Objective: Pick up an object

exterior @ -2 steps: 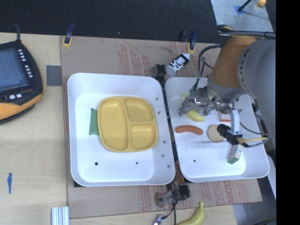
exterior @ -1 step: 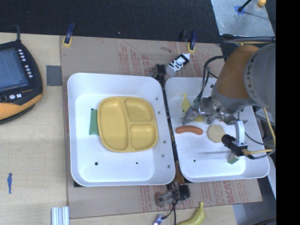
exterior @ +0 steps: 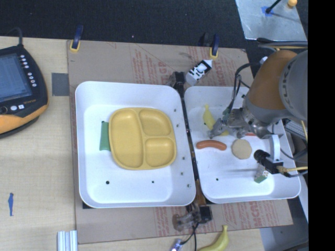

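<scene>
White bins are sitting side by side on a cardboard sheet at centre frame. Left bin (exterior: 89,140) is carrying a yellow divided plate (exterior: 142,137), with a green strip (exterior: 104,136) peeking out from under the plate's left edge. Right bin (exterior: 282,191) is holding a sausage (exterior: 211,145) near its left wall, a yellow piece (exterior: 209,118) just above the sausage, and a round beige biscuit (exterior: 242,149) to the sausage's right. Arm (exterior: 275,90) is reaching in from the right of frame over the right bin's upper part. Gripper (exterior: 226,125) is hanging low beside the yellow piece, above the sausage; claw state: cannot tell, nothing seen between the tips. Banana (exterior: 217,240) is lying on the bench at bottom frame. Handheld pendant (exterior: 18,90) is resting at far left
</scene>
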